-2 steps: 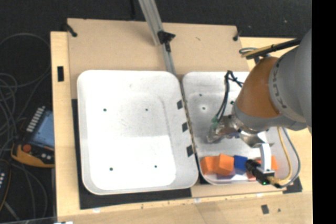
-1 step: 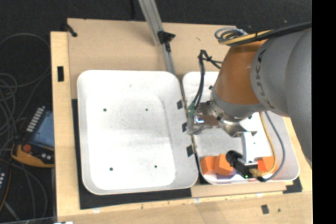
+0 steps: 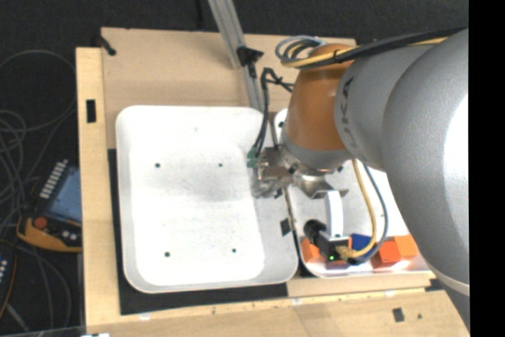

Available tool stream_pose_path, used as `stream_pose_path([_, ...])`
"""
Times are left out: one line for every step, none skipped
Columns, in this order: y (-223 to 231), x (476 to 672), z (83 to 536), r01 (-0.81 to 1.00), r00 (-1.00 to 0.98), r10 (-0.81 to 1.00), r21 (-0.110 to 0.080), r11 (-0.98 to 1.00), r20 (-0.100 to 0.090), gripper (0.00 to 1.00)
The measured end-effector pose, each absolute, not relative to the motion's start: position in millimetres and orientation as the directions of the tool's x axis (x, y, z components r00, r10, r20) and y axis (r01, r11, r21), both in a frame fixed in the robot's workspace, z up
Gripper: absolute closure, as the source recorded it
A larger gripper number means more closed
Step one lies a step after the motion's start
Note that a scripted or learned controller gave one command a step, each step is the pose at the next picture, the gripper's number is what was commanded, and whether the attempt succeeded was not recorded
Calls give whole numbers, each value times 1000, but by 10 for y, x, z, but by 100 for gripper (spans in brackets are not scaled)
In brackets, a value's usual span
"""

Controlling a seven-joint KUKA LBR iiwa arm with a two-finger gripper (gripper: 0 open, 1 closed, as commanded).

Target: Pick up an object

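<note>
Grey arm (image 3: pixel 394 114) reaching over right bin (image 3: pixel 316 268), orange block (image 3: pixel 394 251) at near edge, left bin (image 3: pixel 189 193) beside it

The arm (image 3: pixel 379 114) reaches over the right bin (image 3: pixel 316 268), beside the left bin (image 3: pixel 189 193).

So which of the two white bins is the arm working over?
The right bin, the one with orange and blue items at its near end; the arm hangs over it, beside the left bin.
</note>
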State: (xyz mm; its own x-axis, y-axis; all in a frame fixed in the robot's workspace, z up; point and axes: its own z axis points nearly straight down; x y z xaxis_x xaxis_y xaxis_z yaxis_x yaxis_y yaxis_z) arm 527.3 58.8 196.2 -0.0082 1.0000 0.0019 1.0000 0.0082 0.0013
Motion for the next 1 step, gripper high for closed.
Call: stream_pose_path([540,5269,1965,1000,-5,1000,-1,5,-1,0])
